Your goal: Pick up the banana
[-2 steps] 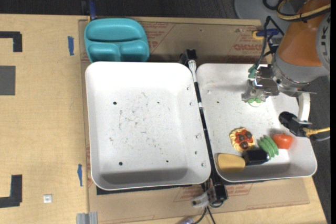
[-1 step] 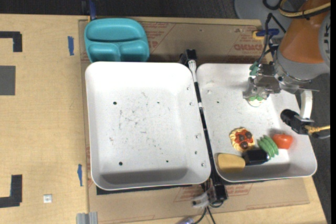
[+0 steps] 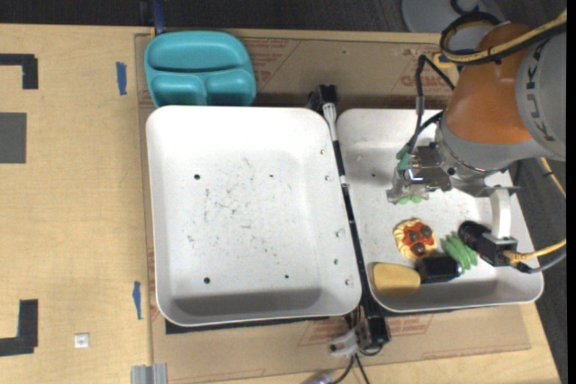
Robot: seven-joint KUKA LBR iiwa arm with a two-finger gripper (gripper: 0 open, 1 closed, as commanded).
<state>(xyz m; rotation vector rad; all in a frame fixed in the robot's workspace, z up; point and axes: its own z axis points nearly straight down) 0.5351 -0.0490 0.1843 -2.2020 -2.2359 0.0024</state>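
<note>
**Banana sits front-left of gripper, same bin**

The two-finger gripper point(image 3: 412, 184) hovers over the right shallow white bin point(image 3: 373, 139), finger spread not readable. The stubby pale yellow banana point(image 3: 396, 277) lies by the bin's front-left corner, long axis roughly left-right, beside the round yellow-and-red toy point(image 3: 415, 237). Move called for: toward the camera, slightly left
</note>
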